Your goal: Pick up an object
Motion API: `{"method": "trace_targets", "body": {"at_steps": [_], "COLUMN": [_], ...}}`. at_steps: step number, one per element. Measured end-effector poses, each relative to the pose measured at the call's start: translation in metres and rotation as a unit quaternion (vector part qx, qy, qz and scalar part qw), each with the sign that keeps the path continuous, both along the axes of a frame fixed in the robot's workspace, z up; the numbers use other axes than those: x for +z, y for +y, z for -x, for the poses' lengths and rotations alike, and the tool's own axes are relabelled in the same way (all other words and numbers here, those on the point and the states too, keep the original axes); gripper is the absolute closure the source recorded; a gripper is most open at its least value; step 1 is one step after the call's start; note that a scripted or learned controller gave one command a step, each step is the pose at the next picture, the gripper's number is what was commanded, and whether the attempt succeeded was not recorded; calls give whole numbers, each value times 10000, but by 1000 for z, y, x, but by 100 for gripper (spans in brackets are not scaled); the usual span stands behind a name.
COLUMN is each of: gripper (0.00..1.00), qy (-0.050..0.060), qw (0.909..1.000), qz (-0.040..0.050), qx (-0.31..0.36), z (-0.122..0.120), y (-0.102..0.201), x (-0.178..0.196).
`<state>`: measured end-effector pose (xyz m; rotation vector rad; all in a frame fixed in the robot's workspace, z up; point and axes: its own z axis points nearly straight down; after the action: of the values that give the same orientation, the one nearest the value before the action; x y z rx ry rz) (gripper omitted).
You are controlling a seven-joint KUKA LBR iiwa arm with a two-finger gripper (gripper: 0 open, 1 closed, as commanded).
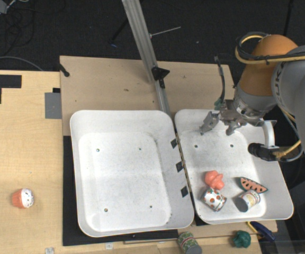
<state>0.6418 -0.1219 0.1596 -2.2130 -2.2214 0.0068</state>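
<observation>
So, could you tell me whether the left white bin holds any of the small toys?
No: the small toys all lie in the right white bin, near its front edge.

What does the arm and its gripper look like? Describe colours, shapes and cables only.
The arm is grey with rounded links and a bulging orange band above the wrist. Dark cables loop over that band. The gripper is a small grey metal assembly with two thin fingers.

Both bins (pixel 120 142) are white. In the right bin (pixel 232 157) lie a salmon-pink toy (pixel 214 179), a white cup with red dots (pixel 213 199), a red watermelon slice with dark seeds (pixel 253 184), and a can with a yellow-and-white label (pixel 248 200). The table (pixel 20 142) is pale wood.
</observation>
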Motion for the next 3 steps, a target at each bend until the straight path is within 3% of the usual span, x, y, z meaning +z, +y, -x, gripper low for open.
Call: {"method": "trace_targets", "body": {"at_steps": [2, 3], "gripper": [0, 100], "qy": [-14, -16], "qw": [10000, 10000], "qz": [5, 4], "qx": [-10, -24], "z": [6, 6], "y": [2, 1], "x": [-70, -59]}}
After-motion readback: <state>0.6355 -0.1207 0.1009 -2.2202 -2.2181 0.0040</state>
